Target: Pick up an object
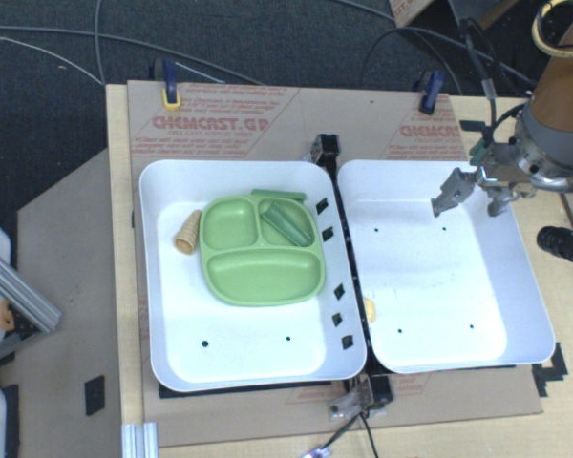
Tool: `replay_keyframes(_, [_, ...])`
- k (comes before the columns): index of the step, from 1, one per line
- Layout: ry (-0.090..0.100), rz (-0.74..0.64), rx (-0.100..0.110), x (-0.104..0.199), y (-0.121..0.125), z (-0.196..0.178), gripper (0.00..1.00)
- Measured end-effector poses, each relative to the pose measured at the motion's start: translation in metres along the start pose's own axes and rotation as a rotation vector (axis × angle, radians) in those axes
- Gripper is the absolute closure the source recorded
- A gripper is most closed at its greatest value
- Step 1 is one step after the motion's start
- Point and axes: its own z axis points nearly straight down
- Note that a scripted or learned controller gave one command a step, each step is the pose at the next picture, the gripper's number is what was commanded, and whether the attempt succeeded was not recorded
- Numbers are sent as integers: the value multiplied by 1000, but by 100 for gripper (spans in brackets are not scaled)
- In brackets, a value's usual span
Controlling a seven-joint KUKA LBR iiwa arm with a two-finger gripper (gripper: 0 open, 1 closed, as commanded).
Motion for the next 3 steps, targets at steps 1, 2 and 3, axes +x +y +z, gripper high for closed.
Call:
replay_keyframes(1, [1, 0, 5, 0, 8, 47, 0])
replay_keyframes(2, [1, 1, 7, -7, 2, 105, 0])
replay_keyframes(3, [2, 0, 5, 1, -1, 165, 0])
